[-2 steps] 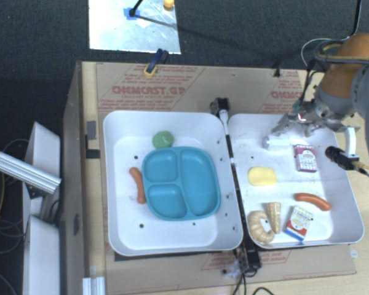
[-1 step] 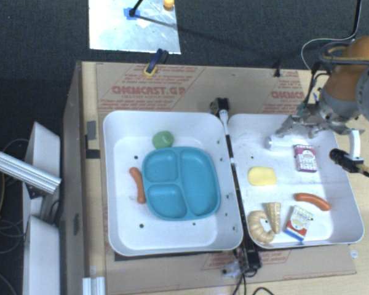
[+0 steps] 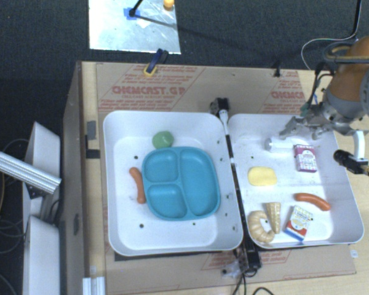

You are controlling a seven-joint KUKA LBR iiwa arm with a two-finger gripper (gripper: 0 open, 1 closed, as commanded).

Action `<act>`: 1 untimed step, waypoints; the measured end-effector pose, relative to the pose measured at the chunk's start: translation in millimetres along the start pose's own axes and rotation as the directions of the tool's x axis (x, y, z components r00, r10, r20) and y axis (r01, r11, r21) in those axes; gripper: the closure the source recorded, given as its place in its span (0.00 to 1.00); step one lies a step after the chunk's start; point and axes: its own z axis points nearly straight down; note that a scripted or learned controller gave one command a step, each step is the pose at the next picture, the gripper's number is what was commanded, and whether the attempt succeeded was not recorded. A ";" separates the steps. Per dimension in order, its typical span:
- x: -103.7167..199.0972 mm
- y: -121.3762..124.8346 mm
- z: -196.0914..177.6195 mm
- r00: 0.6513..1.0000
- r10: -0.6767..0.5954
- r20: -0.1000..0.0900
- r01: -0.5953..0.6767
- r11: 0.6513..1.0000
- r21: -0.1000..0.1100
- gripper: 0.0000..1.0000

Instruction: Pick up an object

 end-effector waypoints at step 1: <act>0.0 -24.8 -13.5 1.000 0.001 -0.003 -0.001 1.000 0.018 0.00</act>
